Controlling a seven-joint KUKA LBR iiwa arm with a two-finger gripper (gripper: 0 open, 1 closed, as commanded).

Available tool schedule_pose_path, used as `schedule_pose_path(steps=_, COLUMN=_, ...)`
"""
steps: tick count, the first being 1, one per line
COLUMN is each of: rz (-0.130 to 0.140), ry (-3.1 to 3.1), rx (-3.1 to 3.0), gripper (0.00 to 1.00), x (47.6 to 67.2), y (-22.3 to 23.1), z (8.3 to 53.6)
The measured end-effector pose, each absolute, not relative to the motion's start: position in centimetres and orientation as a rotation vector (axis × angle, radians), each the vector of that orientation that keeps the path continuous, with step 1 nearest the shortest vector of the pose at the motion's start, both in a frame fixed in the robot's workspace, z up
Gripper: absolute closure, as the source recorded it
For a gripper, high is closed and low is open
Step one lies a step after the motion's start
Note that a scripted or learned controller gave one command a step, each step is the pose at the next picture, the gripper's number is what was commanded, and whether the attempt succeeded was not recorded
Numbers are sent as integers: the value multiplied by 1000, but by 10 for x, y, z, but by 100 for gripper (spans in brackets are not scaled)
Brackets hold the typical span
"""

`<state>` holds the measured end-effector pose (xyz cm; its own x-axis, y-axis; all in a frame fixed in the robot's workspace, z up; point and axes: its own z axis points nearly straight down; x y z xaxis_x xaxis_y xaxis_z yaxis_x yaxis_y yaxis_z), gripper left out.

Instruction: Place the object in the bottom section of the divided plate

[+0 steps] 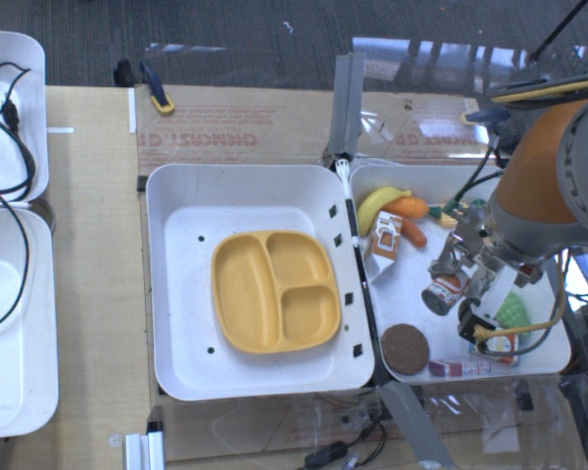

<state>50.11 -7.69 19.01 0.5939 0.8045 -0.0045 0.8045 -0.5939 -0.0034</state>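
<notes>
On the far left of the tabletop sat white tubs with black cables looped over them. Toward the back edge lay a small blue and yellow clamp.

The left white bin held a yellow divided plate, lying flat near its middle, with one long section on its left side and two smaller sections on its right. All three sections were bare.

The right white bin held the loose things. At its back lay a yellow banana, with an orange carrot touching it on the right. Just in front of them stood a small white and orange carton. Near the bin's front left corner lay a round brown cookie, and beside it, along the front wall, a small pink and white tube. A green object showed partly behind the arm.

The gripper hung over the middle of the right bin, the grey arm with its orange band reaching in from the right. A small silver can with a red label sat at its tip, tilted; I could not tell whether the jaws were closed on it or merely beside it.
</notes>
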Motion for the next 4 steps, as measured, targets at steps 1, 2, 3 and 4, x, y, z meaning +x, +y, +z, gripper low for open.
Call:
schedule_pose_path(steps=1, rz=9, ry=-1461, rx=-2780, gripper=100, x=526, y=-5, z=211)
schedule_pose_path(steps=2, rz=18, ry=-1464, rx=-2778, gripper=100, x=525, y=-6, z=219)
schedule_pose_path(steps=3, rz=10, ry=-1434, rx=-2795, gripper=100, x=597, y=44, z=190)
schedule_pose_path(steps=4, rz=9, ry=-1531, rx=-2743, gripper=100, x=621, y=118, z=151)
